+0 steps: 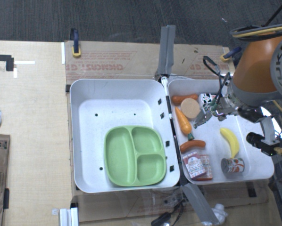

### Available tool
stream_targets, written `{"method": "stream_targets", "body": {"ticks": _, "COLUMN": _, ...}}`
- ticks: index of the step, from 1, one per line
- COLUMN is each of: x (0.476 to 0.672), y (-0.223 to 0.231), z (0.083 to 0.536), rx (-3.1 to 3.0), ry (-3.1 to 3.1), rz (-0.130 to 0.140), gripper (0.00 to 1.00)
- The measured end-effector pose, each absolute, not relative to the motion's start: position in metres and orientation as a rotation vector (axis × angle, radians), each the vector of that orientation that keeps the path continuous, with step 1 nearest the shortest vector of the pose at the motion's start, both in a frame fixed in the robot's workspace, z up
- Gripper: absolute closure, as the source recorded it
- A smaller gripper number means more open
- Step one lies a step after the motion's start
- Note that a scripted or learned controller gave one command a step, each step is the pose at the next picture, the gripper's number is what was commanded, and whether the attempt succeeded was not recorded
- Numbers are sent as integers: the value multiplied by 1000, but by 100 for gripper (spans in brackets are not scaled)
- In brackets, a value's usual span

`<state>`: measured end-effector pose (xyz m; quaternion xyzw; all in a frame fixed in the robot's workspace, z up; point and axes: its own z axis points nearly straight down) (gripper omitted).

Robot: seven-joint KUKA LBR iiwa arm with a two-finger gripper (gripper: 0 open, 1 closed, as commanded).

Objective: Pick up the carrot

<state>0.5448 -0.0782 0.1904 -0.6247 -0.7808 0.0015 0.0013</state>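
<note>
The carrot (183,121) is orange with a green stub at its near end. It lies along the left wall of the right bin (259,173), pointing toward the front. My gripper (203,118) hangs low over the bin just right of the carrot, its tip a short way from the carrot's middle. Nothing shows in its grasp. The grey arm with the orange band (256,69) reaches in from the right above the bin's back half.
Around the carrot lie a tan round disc (190,108), a sausage (183,99) behind it, another sausage (192,145) in front, a red packet (198,166), a banana (231,141) and a can (233,165). The left bin (84,126) holds a green divided plate (135,155).
</note>
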Motion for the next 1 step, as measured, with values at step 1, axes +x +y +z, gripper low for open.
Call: {"method": "stream_targets", "body": {"ticks": 1, "x": 536, "y": -37, "z": 191, "rx": -2011, "ry": -2411, "rz": 4, "gripper": 0}}
